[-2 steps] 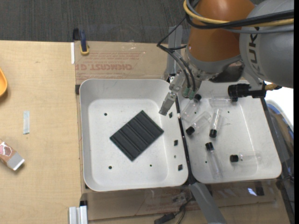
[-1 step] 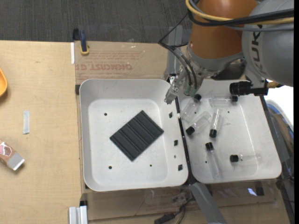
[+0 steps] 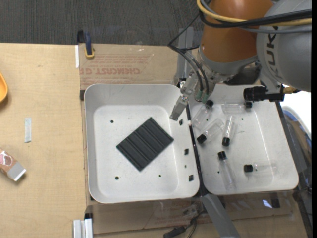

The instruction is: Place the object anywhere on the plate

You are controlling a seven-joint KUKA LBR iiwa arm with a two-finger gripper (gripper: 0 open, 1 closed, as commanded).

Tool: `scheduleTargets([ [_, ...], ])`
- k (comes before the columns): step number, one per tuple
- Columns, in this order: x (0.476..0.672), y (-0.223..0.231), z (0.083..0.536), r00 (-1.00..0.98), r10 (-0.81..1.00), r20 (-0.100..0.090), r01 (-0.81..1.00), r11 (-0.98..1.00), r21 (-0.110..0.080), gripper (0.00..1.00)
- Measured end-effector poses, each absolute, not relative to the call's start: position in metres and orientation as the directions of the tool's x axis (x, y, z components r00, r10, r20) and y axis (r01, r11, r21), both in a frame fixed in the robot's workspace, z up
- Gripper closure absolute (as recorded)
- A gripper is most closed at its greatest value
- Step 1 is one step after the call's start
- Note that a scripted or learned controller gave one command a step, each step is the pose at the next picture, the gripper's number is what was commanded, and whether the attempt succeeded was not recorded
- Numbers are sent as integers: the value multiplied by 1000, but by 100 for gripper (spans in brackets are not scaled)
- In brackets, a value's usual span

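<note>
Clear plastic vials (image 3: pixel 214 129) with black caps lie scattered in right bin (image 3: pixel 285 148), at 4 to 5 o'clock from gripper (image 3: pixel 184 100). Gripper hangs over the divide between bins; finger state unreadable. Black ribbed plate (image 3: pixel 144 143) sits mid left bin (image 3: pixel 94 133), white floor open all around.

Single fixed camera above bench (image 3: pixel 39 108), looking down at slant, both white bins (image 3: pixel 94 133) in frame, arm (image 3: pixel 247 29) entering from right.
</note>
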State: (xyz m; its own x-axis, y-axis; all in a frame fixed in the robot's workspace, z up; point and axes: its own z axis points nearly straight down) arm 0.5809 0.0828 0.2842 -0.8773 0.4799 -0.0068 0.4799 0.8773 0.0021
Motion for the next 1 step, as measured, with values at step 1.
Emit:
scheduleTargets([
  [1, 582, 82, 293, -877, 481, -9, 481, 877, 3, 100],
])
